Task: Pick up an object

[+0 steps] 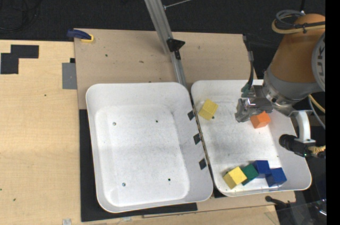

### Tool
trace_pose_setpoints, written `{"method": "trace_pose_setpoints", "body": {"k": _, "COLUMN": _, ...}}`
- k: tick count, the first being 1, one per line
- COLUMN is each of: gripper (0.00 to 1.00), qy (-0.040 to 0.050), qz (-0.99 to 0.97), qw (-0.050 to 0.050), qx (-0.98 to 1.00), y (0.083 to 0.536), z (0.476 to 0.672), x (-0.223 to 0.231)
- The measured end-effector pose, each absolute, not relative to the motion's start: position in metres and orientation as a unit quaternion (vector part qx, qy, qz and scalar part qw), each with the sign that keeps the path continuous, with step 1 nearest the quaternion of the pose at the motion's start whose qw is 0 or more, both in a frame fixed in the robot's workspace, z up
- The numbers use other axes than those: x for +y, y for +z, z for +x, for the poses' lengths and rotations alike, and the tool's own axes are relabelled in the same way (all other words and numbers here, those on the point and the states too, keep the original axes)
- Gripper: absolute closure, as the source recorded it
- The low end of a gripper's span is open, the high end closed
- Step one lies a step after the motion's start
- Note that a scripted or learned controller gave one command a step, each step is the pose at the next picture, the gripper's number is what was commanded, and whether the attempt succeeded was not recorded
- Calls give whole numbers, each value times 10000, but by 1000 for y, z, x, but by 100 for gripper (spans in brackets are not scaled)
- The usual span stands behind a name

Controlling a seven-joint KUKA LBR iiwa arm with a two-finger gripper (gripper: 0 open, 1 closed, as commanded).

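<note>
Camera view: the gripper (245, 111) hovers low in the right bin (223, 92), just beside the orange block (260, 121). Its grip state can't be read. Judging by this, it must centre over the block.

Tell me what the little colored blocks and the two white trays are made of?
The orange block beside the claw, the yellow block and the yellow, green and blue blocks look like painted wood or foam: flat, dull color, no glare. I can't tell which. The left tray and right tray look like smooth white plastic, with rounded molded rims and a faint sheen.
</note>
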State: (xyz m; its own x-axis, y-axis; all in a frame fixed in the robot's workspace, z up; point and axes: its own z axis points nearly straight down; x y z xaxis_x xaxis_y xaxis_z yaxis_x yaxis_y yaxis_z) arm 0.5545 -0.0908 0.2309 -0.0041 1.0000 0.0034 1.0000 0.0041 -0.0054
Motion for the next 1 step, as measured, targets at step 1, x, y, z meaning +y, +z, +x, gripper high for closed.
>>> {"method": "trace_pose_setpoints", "body": {"k": 1, "gripper": 100, "qy": 1, "qz": -7053, "qw": 22, "qx": -7090, "y": 230, "z": 564, "x": -28}}
